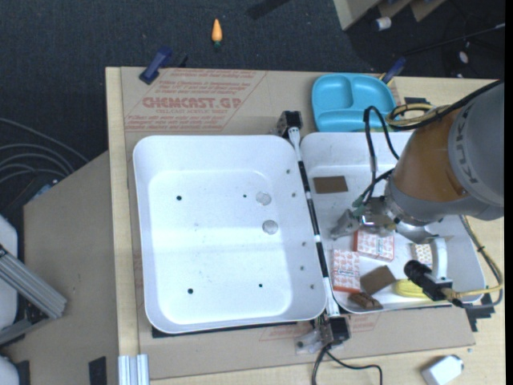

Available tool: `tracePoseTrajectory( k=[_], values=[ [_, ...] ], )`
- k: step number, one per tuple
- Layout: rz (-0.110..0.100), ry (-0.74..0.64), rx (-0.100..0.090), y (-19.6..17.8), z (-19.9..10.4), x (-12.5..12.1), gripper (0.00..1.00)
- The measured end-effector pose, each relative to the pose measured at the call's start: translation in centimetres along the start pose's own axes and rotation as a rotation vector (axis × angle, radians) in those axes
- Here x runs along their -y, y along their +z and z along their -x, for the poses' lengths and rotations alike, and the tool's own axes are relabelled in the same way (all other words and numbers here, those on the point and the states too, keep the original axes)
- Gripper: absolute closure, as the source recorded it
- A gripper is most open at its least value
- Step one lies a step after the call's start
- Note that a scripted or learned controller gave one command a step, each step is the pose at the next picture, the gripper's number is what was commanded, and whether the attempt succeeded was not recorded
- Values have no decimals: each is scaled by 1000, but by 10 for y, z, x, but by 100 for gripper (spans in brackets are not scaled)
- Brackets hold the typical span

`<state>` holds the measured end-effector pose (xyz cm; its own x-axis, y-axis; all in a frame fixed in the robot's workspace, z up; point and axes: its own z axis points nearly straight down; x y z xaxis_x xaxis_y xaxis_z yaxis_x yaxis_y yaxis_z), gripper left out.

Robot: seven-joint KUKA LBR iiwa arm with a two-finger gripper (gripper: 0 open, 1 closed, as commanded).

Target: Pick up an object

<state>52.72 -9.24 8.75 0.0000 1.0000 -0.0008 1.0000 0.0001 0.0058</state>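
The gripper point(358, 219) hangs low in the right bin point(353, 155), beside a red-and-white packet point(374, 245); its grip cannot be told. A brown card point(330, 184), a brown block point(377, 278) and a yellow piece point(409, 289) lie close around.

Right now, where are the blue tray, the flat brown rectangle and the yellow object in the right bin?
blue tray point(341, 96): camera view, bare floor of one compartment.
flat brown rectangle point(330, 184): camera view, its middle.
yellow object point(405, 290): camera view, its visible left part.
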Motion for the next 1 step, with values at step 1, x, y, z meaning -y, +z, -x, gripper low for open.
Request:
tracePoseTrajectory(
  k=[1],
  values=[
    [7,1,3,-12,1,-2,100]
  ],
)
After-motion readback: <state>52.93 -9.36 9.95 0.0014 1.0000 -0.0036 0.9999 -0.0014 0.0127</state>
